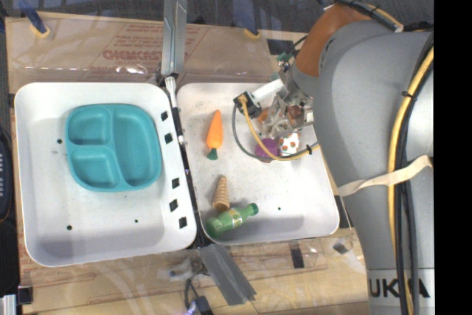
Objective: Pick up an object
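The gripper (279, 130) hangs low in the right bin (313, 192) over a purple object (265, 150) beside a spotted white piece (290, 145); its grasp cannot be told. Descending squarely and closing firmly should serve it well.

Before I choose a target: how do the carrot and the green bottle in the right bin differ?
The carrot is orange with a green tip and lies nearly lengthwise mid-bin, apart from other items. The green bottle is bulkier, lies crosswise against the bin's near wall, and sits right beside the ice cream cone. Both lie flat in the right bin.
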Robot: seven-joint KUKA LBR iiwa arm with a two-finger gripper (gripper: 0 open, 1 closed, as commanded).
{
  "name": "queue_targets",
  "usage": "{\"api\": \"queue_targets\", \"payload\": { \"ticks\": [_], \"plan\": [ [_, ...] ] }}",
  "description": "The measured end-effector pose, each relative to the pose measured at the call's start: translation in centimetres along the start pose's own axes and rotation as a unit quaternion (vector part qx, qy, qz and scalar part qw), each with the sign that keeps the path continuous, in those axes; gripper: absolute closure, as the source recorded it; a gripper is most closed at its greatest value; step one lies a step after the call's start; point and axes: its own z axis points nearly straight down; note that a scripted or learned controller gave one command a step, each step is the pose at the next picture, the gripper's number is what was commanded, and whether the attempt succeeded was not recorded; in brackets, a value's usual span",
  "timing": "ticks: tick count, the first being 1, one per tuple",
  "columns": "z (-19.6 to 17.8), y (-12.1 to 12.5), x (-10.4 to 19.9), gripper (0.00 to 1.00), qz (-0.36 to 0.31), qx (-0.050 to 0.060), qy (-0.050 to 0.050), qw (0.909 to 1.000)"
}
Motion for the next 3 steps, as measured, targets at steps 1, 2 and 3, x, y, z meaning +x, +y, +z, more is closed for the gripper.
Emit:
{"api": "queue_targets", "payload": {
  "ticks": [1,2,3],
  "plan": [
    [-0.9,-0.3,0.2,1.00,-0.004,0.001,0.001,1.0000],
    [-0.2,0.2,0.1,1.00,0.000,-0.001,0.000,1.0000],
    [-1.3,-0.1,0.3,1.00,-0.003,0.000,0.000,1.0000]
  ]
}}
